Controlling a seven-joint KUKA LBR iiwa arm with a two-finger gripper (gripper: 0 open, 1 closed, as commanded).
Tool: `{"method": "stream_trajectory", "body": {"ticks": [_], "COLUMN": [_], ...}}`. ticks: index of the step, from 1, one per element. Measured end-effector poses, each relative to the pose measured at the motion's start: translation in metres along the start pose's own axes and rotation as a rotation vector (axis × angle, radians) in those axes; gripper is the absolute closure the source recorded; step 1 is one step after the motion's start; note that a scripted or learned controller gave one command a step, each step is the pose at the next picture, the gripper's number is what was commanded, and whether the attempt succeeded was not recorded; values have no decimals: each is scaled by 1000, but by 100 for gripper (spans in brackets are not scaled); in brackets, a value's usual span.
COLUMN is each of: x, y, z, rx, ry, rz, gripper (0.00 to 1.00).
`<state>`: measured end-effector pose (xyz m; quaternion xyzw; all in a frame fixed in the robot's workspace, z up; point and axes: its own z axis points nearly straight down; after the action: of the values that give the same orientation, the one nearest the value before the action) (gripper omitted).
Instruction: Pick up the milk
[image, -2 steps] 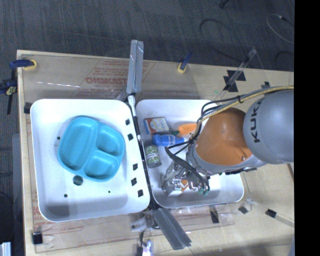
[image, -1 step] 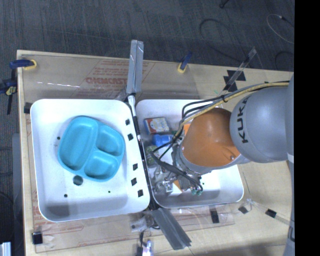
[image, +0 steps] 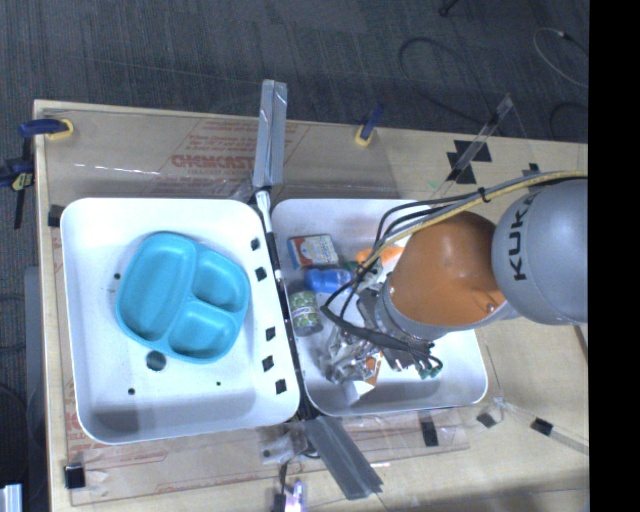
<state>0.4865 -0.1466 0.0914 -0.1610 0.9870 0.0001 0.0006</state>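
Observation:
The grey arm with its orange band (image: 445, 275) reaches over the right bin (image: 470, 385). Its gripper (image: 343, 358) points down at the bin's front middle, right over a small white and orange carton (image: 363, 374) that lies tilted on the bin floor. That carton touches or nearly touches the gripper; I cannot tell whether it is held. A second small carton with a printed label (image: 313, 248) lies at the bin's back left. Which of the two is the milk I cannot tell.
A blue packet (image: 325, 280) and a green can (image: 305, 313) lie along the right bin's left wall. The left bin (image: 90, 400) holds a blue divided plate (image: 183, 295). Black cables (image: 400, 225) loop over the arm.

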Motion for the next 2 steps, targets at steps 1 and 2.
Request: {"method": "stream_trajectory", "body": {"ticks": [1, 2], "x": [20, 1], "y": [-61, -46], "z": [-7, -60], "rx": [0, 1], "ry": [1, 0], "rz": [57, 611], "gripper": [100, 100]}}
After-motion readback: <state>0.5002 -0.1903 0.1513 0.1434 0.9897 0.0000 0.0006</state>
